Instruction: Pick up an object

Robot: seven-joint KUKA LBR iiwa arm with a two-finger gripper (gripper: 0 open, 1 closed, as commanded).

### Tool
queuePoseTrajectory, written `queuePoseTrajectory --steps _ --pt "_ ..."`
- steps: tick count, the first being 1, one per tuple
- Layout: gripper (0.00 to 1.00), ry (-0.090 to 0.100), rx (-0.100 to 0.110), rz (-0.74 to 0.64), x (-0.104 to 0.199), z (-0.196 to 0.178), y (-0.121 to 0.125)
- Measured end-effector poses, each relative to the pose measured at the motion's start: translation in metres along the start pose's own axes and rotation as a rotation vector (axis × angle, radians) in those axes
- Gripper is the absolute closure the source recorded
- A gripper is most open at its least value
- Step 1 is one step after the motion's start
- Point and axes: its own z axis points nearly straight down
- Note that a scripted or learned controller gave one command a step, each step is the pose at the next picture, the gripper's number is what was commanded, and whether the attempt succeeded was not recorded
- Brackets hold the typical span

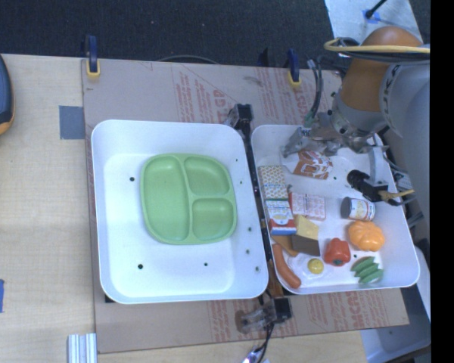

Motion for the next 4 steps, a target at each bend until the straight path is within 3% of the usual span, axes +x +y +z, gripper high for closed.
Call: queuePoseTrajectory --steps 4 --pt "0.00 -0.002 -0.001 0.001 -0.0035 0.0002 -0.0002"
